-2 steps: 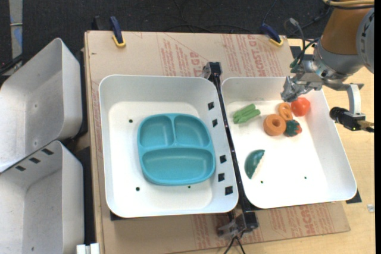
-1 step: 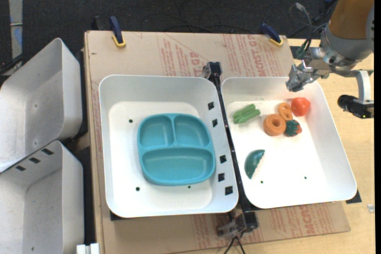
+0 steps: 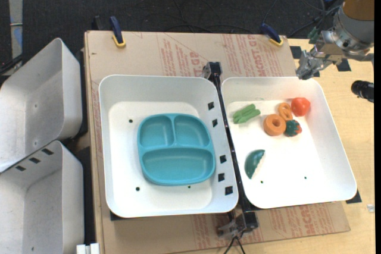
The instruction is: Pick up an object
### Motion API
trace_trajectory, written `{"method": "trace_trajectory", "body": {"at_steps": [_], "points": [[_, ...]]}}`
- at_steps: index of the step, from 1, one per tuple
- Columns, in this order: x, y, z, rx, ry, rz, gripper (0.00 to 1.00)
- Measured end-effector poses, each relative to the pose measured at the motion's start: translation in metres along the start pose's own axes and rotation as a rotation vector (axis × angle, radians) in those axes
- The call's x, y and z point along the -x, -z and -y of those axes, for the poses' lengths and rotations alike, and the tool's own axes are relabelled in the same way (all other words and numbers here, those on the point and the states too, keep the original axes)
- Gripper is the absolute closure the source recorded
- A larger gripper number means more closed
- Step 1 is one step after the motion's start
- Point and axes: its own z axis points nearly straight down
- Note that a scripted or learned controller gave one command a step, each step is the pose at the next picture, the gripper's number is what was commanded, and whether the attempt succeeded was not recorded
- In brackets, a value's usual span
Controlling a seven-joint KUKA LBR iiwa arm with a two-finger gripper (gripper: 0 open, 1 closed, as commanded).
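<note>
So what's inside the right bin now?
In the right bin: green beans, two orange rings, a tomato, a small green piece, a teal leaf. Nothing looks covered.

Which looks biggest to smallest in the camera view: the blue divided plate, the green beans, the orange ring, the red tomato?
1. Blue divided plate, by far.
2. Green beans and orange ring: too alike to rank.
3. Red tomato, slightly smaller.

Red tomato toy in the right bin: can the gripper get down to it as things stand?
Probably yes. The gripper hangs above the bin's far rim; the red tomato toy lies uncovered, though an orange ring touches its left side.
</note>
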Motion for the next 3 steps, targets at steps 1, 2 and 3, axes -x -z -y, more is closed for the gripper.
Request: {"method": "trace_trajectory", "body": {"at_steps": [1, 2, 3], "points": [[-0.042, -0.018, 0.023, -0.011, 0.002, -0.004, 1.00], [-0.094, -0.032, 0.043, -0.011, 0.003, -0.004, 1.00], [-0.142, -0.027, 0.073, -0.011, 0.003, -0.004, 1.00]]}}
